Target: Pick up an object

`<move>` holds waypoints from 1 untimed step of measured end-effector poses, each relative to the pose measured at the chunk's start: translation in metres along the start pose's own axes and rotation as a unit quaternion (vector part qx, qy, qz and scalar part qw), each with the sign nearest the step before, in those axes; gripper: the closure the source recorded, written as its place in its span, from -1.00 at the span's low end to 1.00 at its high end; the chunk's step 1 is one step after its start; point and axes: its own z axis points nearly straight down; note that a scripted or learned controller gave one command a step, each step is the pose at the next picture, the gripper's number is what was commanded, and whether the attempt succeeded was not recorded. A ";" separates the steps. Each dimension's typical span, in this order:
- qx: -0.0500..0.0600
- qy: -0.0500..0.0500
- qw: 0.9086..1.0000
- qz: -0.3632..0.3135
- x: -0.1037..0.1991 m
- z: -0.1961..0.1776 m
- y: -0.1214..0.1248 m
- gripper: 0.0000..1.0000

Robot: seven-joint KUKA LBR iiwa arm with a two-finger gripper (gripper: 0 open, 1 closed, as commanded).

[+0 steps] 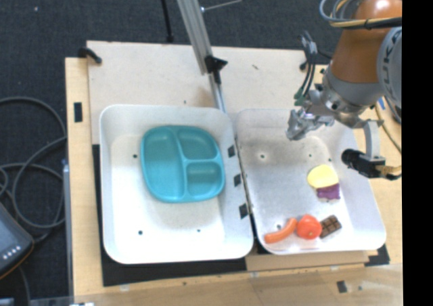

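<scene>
Toy food (323,177) lies in right bin (270,162), pincer (298,128) hovering nearby.

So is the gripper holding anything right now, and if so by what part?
Nothing is held. The gripper hangs over bare floor of the right bin, apart from the yellow and purple piece.

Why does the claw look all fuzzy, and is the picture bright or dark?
In the camera view, the claw is blurred, so its fingers cannot be made out; the teal plate and the yellow toy look sharper. Light is even and bright on the white bins, with soft shadows and no strong glare.
</scene>
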 end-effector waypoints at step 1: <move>0.000 0.000 1.000 0.000 0.048 0.011 0.005 1.00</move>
